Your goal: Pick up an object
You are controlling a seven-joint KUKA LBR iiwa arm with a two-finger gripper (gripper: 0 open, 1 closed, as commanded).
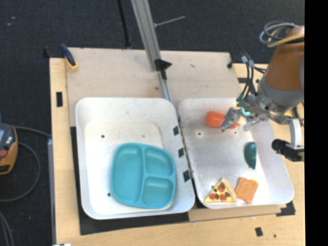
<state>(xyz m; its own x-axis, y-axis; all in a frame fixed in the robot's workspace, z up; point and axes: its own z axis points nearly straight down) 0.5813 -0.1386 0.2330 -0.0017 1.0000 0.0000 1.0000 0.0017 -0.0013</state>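
Orange block (215, 119) lies at the far end of the right bin (220, 152). My gripper (231, 121) sits just right of it, touching or nearly so; jaw spread I cannot tell. Nearer: green piece (250, 154), pizza slice (221, 192), orange cracker (246, 189). Left bin (97, 117) holds a blue tray (143, 175).

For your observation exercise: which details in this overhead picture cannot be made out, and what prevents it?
- Hand: fingers blurred, small; open or shut unclear.
- Orange object: its right side is hidden by the hand; contact unclear.
- Arm: cut off by the right edge.
- Pizza slice toy: toppings too small to identify.
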